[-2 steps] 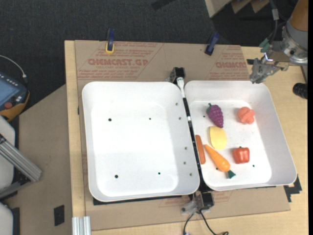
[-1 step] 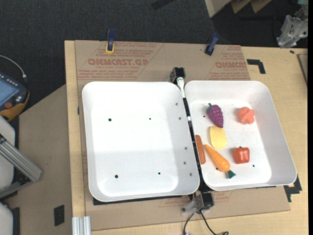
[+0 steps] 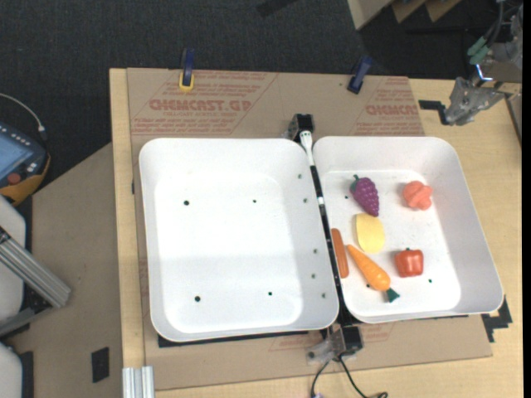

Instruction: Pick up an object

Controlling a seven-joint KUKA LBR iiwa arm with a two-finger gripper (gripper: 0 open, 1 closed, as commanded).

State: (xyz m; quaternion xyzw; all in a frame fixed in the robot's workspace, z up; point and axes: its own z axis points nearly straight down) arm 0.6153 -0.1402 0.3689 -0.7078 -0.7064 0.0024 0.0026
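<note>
The right bin [image 3: 465,222] holds several toy foods. A purple grape bunch [image 3: 365,195] lies near its back left, and a salmon-coloured piece [image 3: 417,195] sits to the right of it. A yellow piece [image 3: 371,233] rests in the middle, with an orange carrot [image 3: 369,270] slanting below it. A small red pepper [image 3: 409,262] stands to the right of the carrot. A thin orange-red stick [image 3: 340,253] lies along the bin's left wall. My gripper [image 3: 463,106] hangs at the far right, beyond the bin's back right corner, well apart from all the foods.
The left bin [image 3: 166,222] stands beside the right one on a cardboard sheet [image 3: 249,102]. Blue and yellow clamps [image 3: 187,71] grip the sheet's back edge. A black clip [image 3: 300,128] sits between the bins at the back.
</note>
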